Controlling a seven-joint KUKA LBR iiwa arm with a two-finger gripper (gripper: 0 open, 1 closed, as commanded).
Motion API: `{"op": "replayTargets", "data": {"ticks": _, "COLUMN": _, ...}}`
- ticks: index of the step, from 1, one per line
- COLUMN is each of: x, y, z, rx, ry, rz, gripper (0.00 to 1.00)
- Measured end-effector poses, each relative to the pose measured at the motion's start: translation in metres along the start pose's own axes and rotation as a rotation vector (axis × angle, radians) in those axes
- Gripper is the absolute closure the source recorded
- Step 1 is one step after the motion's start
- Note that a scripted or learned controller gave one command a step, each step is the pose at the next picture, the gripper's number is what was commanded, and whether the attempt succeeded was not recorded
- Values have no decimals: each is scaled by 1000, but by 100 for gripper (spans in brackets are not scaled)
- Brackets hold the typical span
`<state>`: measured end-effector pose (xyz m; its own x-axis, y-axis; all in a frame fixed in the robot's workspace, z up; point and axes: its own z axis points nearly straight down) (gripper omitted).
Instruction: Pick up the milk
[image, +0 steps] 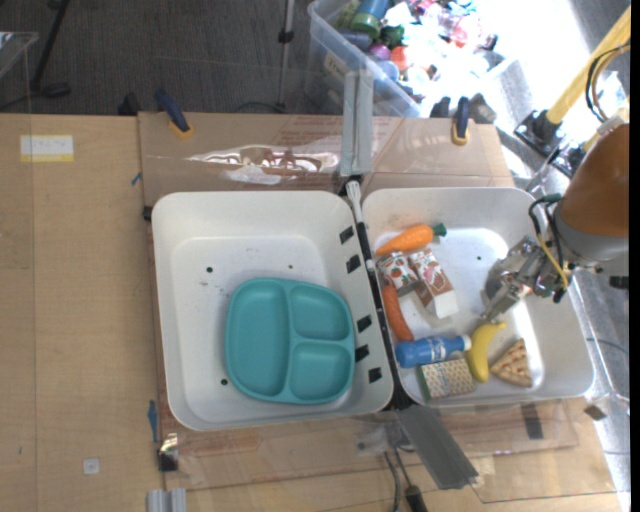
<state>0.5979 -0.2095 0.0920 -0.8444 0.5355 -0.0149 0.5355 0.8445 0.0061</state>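
Cracker (447, 377) at front; milk (436, 283) lies left of the gripper (503, 291), whose grip state I cannot tell

You see the milk (432, 283) as a small carton lying flat on its side on the floor of the right bin (560, 375), in that bin's left half. Its body is brown and red with white patches, and its white end points toward the near edge. You see it tilted slightly, long axis running from upper left to lower right. A second, similar brown carton (400, 272) lies just beside it on the left, touching or nearly so. The carrot (405, 240) sits just above; nothing grips the milk.
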Motion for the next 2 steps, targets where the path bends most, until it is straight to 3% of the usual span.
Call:
{"op": "replayTargets", "data": {"ticks": 1, "x": 79, "y": -20, "z": 0, "rx": 1, "ry": -1, "rz": -34, "gripper": 0}}
{"op": "replayTargets", "data": {"ticks": 2, "x": 75, "y": -20, "z": -13, "rx": -4, "ry": -13, "rz": -29, "gripper": 100}}
